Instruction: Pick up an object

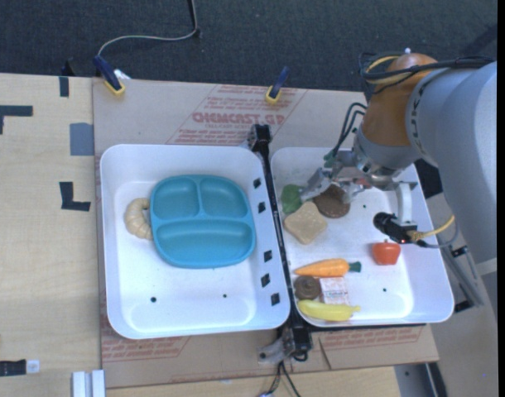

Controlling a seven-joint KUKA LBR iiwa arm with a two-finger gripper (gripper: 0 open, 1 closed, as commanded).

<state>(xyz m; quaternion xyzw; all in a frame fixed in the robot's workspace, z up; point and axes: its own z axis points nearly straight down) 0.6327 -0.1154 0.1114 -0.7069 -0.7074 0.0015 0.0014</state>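
Arm: grey with an orange band, reaching in over the right bin (426,300) from its far right corner.
Gripper (331,190): low in the right bin's far left part, above a brown round object (334,206); whether its fingers are spread or pressed together cannot be told, and nothing can be seen held between them.
Brown round object: partly covered by the gripper, touching or just beside the tan bread slice (305,222).
Green piece (290,197): just beside the bread slice, against the bin's left wall.
Red object (387,254): right of the bread slice, well apart from it.
Carrot (324,267): nearer the bin's front than the bread slice, lying crosswise.
Small packet (334,289): just in front of the carrot, with a dark round piece (306,286) at its left.
Banana (328,310): at the bin's front wall, in front of the packet.
Left bin (120,296): holds a blue divided plate (202,220); a beige ring-shaped item (137,218) touches the plate's left edge.
Worktop (37,255): wooden, bearing both bins side by side.
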